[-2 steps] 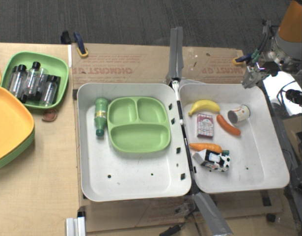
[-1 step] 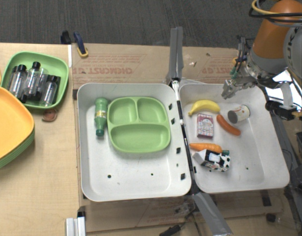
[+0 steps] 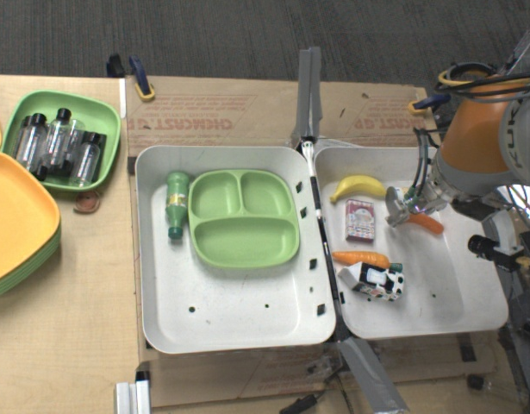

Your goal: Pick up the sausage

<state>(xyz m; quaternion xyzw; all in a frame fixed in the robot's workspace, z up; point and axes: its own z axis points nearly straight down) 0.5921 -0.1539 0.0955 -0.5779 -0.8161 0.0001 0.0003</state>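
The sausage (image 3: 428,224), a short orange-red piece, is in the right bin (image 3: 445,309) near its right side. My gripper (image 3: 401,209) is low over the bin, right at the sausage's left end and touching or nearly touching it. The sausage sticks out to the right from under the gripper. The grey arm with its orange band (image 3: 476,136) comes in from the upper right.
Also in the right bin are a banana (image 3: 358,186), a pink box (image 3: 360,220), an orange carrot (image 3: 361,257) and a black-and-white cow toy (image 3: 382,281). The left bin (image 3: 161,309) holds a green divided plate (image 3: 244,217) and a green bottle (image 3: 176,203).
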